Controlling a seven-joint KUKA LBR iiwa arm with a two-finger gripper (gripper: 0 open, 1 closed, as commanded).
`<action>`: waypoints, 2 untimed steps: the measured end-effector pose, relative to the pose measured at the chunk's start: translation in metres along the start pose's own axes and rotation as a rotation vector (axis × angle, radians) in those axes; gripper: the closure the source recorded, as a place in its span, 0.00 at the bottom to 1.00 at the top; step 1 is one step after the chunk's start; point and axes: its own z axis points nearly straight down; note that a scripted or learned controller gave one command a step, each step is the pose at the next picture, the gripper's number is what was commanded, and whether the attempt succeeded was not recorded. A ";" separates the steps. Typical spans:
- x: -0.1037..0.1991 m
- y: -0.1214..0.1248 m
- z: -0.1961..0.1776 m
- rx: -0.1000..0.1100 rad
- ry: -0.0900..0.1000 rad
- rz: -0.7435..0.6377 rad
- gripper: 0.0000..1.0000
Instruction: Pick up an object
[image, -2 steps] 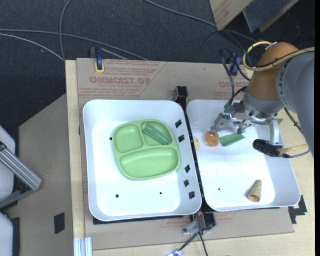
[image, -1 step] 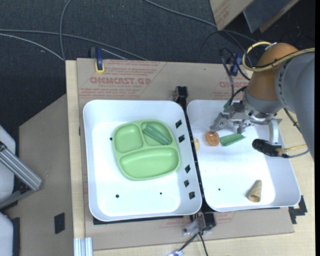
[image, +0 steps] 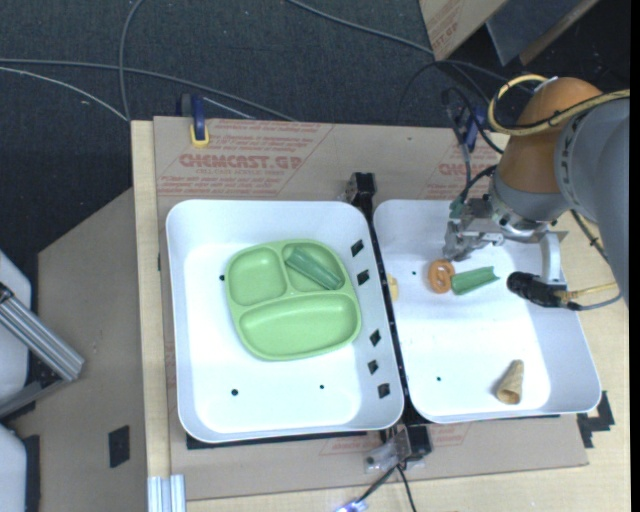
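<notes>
The gripper (image: 462, 243) is shown lowered into the right bin (image: 560, 395) near its far edge, just above the carrot (image: 460, 278), an orange tip with a green top; the spread of the fingers cannot be told. A miss is judged likely if the carrot is nudged aside, since it lies slanted beneath the gripper.

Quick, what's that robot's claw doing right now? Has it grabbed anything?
Claw: down in the right white bin, just above the orange-and-green toy carrot; open or closed cannot be told, no grab visible.
</notes>
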 end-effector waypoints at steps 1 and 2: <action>-0.008 -0.004 -0.058 0.002 -0.005 0.001 1.00; -0.008 -0.002 -0.107 0.002 -0.004 0.000 1.00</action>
